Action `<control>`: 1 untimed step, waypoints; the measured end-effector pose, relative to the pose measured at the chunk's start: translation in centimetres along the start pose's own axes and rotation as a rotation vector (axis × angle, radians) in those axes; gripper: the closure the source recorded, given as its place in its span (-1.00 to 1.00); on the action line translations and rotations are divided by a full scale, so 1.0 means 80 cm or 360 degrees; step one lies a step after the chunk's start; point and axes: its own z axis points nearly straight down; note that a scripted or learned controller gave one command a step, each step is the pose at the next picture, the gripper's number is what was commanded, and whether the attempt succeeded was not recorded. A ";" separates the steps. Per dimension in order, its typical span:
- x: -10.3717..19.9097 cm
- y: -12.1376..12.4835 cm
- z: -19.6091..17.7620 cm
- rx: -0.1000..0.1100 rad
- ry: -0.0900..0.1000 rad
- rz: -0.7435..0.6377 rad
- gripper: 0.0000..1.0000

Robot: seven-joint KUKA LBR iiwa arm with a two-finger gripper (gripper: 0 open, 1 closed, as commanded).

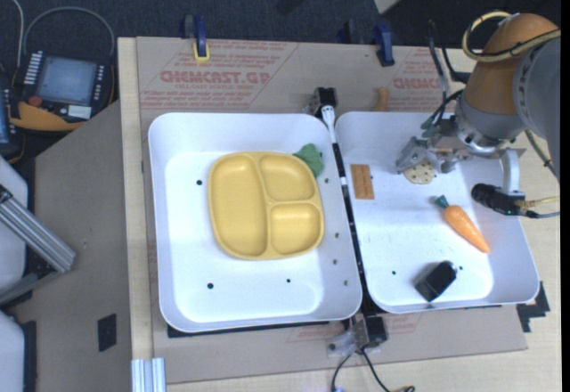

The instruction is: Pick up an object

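Note:
My gripper hangs low over the back of the right bin, its fingers spread open. A round pale biscuit with dark specks lies on the bin floor just under and slightly in front of the fingertips, not gripped. An orange carrot with a green tip lies to the right of the middle. A black block rests near the front rim. A small brown rectangular piece lies by the bin's left wall.
The left bin holds a yellow divided plate with a green thing at its back right corner. The arm's orange band rises over the right bin's back right corner.

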 end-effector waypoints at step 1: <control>0.000 0.005 -0.024 -0.0024 -0.0004 0.0000 1.00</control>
